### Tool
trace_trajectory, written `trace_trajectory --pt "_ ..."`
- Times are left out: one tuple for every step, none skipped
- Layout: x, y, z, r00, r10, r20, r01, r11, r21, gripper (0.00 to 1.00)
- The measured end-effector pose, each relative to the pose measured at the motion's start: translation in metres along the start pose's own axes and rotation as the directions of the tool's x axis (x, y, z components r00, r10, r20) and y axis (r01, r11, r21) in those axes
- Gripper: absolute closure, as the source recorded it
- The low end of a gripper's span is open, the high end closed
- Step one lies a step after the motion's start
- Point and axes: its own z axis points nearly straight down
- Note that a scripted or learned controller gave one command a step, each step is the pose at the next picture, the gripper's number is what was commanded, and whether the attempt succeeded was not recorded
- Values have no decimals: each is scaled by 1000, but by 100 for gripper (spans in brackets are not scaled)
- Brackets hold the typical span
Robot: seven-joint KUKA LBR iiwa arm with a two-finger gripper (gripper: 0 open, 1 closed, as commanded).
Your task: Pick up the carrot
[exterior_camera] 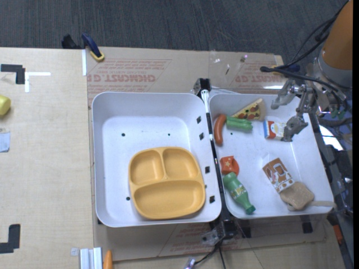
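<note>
Orange carrot (219, 129) against right bin's (314, 150) left wall

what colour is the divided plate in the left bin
Yellow-orange, a plain three-compartment plate, seen clearly in the camera view.

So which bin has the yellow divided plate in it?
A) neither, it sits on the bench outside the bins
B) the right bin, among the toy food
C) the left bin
C: the yellow divided plate lies in the left bin, while the toy food, such as the green bottle and the pizza slice, lies in the right bin.
</note>
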Motion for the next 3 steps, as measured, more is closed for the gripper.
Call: trace_trajectory --pt "47 90 74 962 -273 -3 273 962 -3 0" --pt "104 154 72 907 -421 -3 421 907 -3 0" --pt "86 103 -83 807 -591 4 591 807 1 0"
